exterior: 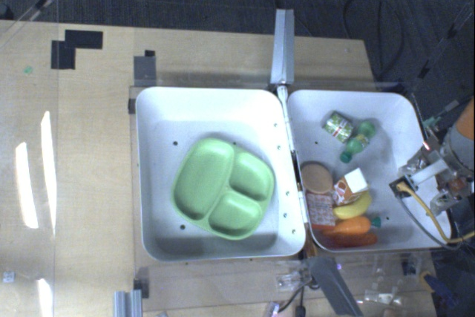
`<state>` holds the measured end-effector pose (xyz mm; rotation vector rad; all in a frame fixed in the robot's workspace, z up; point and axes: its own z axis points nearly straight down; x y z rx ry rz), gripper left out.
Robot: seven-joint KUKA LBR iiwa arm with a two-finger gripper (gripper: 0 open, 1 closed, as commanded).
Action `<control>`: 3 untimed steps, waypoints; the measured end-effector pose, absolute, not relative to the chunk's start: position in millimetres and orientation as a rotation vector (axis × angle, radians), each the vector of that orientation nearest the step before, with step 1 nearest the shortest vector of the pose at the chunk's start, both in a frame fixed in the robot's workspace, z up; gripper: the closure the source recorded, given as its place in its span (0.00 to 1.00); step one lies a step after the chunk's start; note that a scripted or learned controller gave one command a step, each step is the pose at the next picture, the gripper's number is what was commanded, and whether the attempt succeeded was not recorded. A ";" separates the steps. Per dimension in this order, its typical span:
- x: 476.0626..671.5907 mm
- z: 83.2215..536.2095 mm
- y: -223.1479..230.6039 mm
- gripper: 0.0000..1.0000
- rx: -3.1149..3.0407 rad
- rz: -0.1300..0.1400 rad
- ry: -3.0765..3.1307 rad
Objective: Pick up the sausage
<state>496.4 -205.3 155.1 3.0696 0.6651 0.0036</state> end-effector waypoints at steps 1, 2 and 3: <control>488.3 122.2 -132.4 0.00 2.804 0.006 1.413; 495.7 107.9 -183.8 0.00 3.000 0.004 0.930; 489.8 87.5 -204.0 0.00 3.101 0.011 0.502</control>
